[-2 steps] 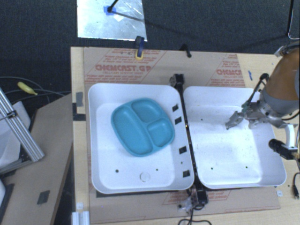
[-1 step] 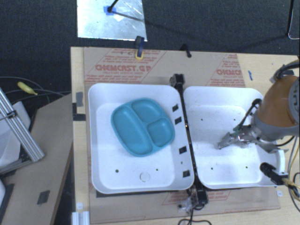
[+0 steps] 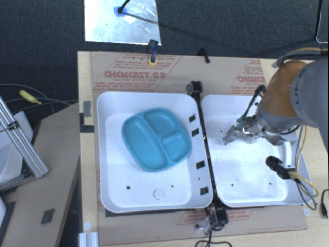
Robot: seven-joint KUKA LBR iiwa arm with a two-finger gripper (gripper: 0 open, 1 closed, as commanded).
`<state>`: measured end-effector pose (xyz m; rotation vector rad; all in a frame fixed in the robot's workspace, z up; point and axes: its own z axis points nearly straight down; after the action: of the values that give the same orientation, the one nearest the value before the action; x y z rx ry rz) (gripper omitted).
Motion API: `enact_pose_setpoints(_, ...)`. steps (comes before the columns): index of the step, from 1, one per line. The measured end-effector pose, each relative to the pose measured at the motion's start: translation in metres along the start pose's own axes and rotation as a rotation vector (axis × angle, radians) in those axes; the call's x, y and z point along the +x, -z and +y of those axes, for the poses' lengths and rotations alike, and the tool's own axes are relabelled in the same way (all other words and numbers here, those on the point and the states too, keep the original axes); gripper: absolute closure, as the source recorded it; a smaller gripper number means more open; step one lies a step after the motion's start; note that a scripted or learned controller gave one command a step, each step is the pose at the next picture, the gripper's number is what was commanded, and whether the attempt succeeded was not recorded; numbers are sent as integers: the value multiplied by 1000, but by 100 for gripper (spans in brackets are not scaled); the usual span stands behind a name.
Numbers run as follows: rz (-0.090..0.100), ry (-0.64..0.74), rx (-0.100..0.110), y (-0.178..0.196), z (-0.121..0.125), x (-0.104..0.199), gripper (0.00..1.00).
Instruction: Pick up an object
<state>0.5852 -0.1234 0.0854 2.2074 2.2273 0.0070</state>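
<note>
A blue divided plate (image 3: 156,138) lies in the left white bin (image 3: 115,189), a little left of its middle. The arm reaches in from the right over the right white bin (image 3: 247,187). My gripper (image 3: 232,134) hangs low over that bin's upper middle, its metal fingers pointing left toward the divider between the bins. I see nothing between the fingers. The plate is well to the left of the gripper, across the divider.
A small round clear disc (image 3: 159,193) sits near the left bin's front wall. A black cable end (image 3: 278,167) hangs from the arm over the right bin's right side. Black clips (image 3: 200,164) line the divider between the bins.
</note>
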Motion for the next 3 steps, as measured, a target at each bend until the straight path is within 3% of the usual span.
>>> enact_pose_setpoints(1, 3, -1, 3, 104, -49, 61, 0)
enact_pose_setpoints(2, 1, -4, 1, 111, -47, 57, 100)
enact_pose_setpoints(3, 4, 3, 0, 159, -52, 130, 100)
